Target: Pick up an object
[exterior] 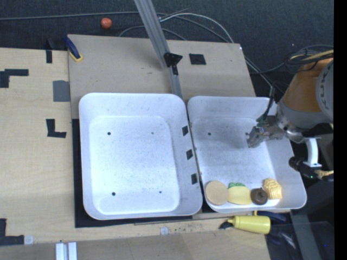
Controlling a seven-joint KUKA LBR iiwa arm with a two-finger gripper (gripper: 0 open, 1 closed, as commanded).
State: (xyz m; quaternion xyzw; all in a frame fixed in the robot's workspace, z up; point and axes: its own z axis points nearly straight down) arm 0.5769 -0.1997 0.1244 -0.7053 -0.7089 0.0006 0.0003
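Several small toy foods lie along the near edge of the right bin (217, 108): a tan round disc (216, 192), a green piece (236, 186), a pale yellow piece (239, 195), a dark brown ring (259, 196) and a golden ridged piece (272, 188). My gripper (256, 138) hangs over the right side of that bin, well behind the foods and apart from them. Nothing shows between its fingers.
The left bin (87, 110) stands beside the right one, with black clips between them. A yellow-handled tool (252, 223) lies on the bench just in front of the right bin. A grey pole (154, 28) slants in from the back.
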